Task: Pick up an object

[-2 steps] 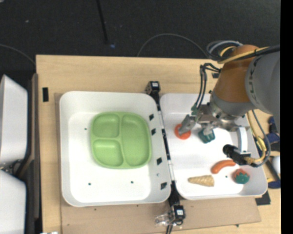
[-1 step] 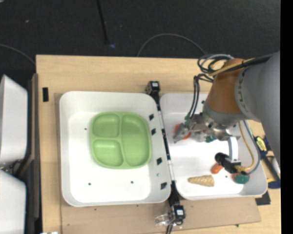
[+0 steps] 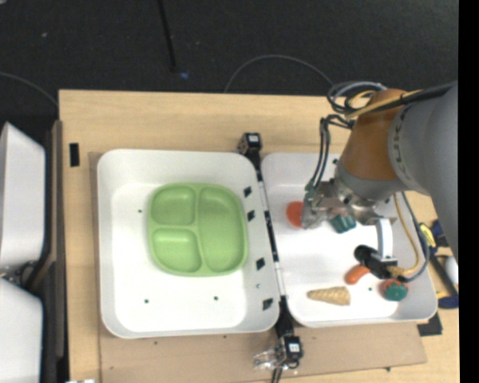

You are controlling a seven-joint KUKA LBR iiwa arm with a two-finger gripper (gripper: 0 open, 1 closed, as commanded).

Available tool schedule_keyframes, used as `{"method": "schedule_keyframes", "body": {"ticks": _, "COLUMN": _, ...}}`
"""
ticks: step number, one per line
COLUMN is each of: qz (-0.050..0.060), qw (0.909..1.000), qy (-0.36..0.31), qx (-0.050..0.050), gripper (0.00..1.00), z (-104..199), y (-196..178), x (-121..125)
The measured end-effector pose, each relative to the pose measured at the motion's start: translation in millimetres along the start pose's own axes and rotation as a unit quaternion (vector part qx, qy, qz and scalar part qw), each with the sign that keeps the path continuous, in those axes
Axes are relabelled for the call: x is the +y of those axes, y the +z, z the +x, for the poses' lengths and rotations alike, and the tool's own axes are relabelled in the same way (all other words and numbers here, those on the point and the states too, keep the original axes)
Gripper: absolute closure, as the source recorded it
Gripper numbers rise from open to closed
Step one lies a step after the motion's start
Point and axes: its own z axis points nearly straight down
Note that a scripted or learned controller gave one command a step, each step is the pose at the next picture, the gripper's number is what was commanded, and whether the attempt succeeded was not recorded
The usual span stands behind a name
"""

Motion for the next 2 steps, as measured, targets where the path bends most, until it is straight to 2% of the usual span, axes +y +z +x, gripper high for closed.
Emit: {"method": "schedule_keyframes", "body": {"ticks": 2, "qz": -0.002, "qw": 1.0, "qy": -0.005, "qx": -0.001, "gripper": 1.0, "z": -12.9, "y": -115.5, "x": 18.9}}
